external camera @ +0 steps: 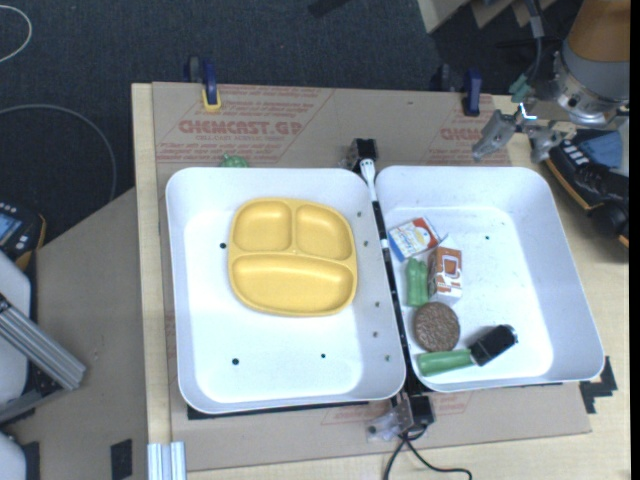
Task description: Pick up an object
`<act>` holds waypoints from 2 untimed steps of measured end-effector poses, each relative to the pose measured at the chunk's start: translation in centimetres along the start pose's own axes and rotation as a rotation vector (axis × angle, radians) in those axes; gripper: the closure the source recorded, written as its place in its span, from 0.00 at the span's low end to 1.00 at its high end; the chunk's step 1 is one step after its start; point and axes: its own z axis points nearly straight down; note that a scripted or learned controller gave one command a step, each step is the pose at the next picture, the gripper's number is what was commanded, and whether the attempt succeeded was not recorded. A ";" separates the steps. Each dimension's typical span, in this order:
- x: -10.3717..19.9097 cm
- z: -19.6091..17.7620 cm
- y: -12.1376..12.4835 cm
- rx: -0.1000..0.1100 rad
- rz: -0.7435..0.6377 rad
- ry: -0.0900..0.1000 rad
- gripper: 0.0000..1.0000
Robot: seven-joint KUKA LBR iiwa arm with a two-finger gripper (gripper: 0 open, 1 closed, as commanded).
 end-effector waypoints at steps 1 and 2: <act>5.3 12.8 -0.2 0.013 -0.005 0.005 0.00; 12.0 6.7 -3.0 -0.001 -0.006 0.002 0.00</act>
